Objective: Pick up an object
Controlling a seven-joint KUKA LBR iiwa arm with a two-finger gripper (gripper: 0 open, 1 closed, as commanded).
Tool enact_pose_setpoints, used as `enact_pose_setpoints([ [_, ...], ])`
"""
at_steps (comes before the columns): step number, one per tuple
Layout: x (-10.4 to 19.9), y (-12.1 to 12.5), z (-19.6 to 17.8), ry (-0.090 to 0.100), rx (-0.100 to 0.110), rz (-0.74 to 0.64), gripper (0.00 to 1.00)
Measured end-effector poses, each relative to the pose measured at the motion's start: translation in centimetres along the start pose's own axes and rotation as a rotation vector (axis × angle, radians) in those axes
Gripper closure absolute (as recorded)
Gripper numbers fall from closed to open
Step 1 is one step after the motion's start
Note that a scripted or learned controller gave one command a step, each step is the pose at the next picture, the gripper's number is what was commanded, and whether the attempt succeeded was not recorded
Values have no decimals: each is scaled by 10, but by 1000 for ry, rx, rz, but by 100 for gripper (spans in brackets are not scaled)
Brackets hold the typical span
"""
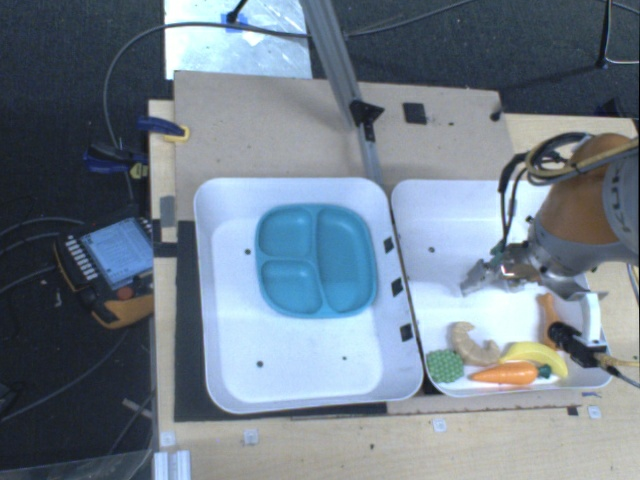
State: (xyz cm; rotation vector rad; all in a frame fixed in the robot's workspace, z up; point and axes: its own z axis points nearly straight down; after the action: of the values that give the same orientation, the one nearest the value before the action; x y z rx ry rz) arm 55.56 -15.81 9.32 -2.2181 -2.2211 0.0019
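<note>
While low over the right bin (pixel 440 218), pincer (pixel 487 274) grip unclear, toy food (pixel 500 360) apart.

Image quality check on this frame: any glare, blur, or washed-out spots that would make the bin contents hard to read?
Camera view: overall soft; strong glare on the shiny sheet at top; white bins bright but not blown out; the toy food reads by colour, with fuzzy edges; the gripper is blurred.

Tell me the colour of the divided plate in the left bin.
The divided plate is light blue, turquoise-like, seen plainly in the camera view against the white left bin.
</note>
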Motion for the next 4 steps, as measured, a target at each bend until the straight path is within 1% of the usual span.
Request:
enact_pose_setpoints([
  [1,-1,2,-14,-1,-6,0,100],
  [2,2,1,-58,-2,-8,-3,100],
  [3,-1,-7,-115,-3,-10,-2,100],
  [4,-2,-6,-170,-3,-10,-4,100],
])
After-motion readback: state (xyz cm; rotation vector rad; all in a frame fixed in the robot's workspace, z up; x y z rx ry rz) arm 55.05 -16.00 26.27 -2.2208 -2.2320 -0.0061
